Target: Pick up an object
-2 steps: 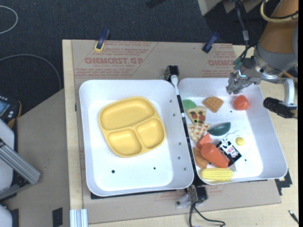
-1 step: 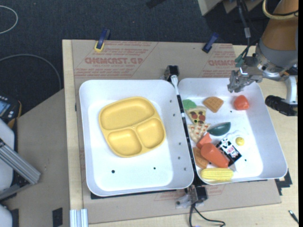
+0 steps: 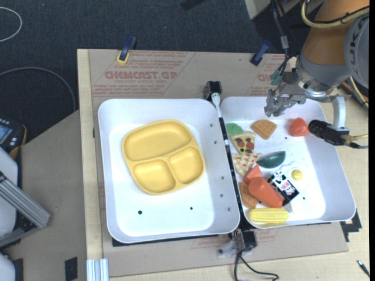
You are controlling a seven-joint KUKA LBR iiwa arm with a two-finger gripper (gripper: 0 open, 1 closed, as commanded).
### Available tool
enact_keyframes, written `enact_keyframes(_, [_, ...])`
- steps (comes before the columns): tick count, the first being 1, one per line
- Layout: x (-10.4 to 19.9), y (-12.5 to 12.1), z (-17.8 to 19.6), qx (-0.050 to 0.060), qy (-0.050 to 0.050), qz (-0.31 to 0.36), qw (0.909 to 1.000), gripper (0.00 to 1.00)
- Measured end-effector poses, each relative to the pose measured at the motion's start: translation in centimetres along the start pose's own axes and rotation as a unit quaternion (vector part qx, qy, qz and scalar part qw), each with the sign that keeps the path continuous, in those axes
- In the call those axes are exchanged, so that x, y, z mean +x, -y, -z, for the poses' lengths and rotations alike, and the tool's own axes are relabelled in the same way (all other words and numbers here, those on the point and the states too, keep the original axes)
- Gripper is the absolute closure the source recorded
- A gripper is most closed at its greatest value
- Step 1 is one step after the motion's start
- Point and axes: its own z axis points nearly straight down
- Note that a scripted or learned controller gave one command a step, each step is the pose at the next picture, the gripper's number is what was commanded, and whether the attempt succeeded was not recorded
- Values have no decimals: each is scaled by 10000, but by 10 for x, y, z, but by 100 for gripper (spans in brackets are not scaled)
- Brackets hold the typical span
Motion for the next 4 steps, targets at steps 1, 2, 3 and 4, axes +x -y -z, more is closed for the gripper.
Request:
enact_keyframes(1, [1,6,13,-17,4,-10,10000,100])
enact_keyframes(2, [-8,-1,12,-23,7,-15,10000,100])
enact_keyframes(3, [3,-1,-1,3,4,-11,10000,100])
enact_keyframes(4, [1,-4,21,-31,8,-10,10000,100])
